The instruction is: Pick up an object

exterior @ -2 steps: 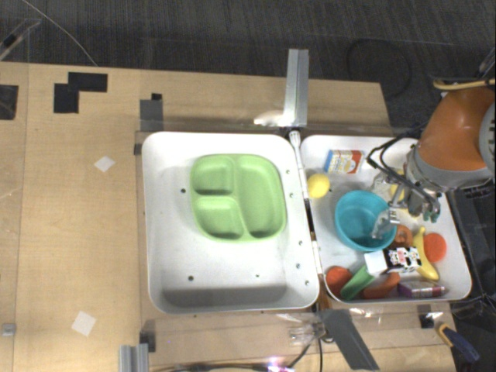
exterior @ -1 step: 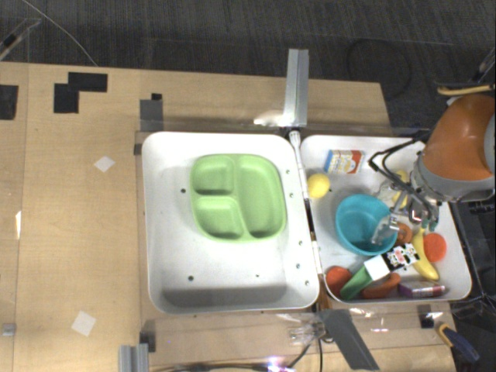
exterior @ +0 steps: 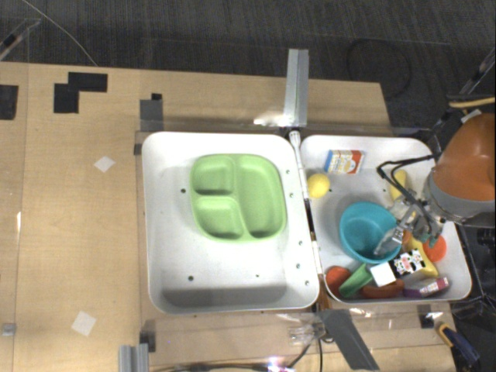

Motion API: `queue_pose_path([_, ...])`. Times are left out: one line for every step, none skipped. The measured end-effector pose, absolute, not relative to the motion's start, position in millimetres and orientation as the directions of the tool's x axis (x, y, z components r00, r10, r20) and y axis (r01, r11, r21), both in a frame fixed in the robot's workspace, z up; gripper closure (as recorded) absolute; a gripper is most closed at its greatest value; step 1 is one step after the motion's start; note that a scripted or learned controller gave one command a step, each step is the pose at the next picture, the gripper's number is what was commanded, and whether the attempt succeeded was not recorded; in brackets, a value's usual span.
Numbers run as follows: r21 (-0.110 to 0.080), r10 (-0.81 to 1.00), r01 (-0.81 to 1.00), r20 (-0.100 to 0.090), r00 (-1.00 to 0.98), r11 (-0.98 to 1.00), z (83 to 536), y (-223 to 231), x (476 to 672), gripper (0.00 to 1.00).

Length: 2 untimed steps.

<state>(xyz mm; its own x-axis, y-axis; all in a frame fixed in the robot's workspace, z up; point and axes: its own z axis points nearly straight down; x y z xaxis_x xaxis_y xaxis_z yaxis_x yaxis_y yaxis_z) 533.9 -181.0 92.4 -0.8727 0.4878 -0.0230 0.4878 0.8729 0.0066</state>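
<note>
At the right bin's (exterior: 465,285) near edge I see a crowded row: a red piece (exterior: 338,274), green wedge (exterior: 355,281), white block (exterior: 383,273), purple tube (exterior: 431,287). Just behind, my gripper (exterior: 397,235) sits at the smooth blue cup's (exterior: 364,227) right rim; I cannot tell its opening. A yellow ball (exterior: 318,184) lies beyond, with more room. The left bin (exterior: 167,208) holds a green tray (exterior: 236,196).

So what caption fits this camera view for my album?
Robot tool dips over a blue bowl among toys, beside a green divided plate.
</note>
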Motion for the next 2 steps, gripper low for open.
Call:
queue_pose_path([0.012,0.618,0.618,-0.024,-0.786,0.786,92.5,-189.4,495.9,0.0])
queue_pose_path([0.006,0.535,0.535,-0.023,-0.845,0.845,92.3,-148.0,493.9,0.0])
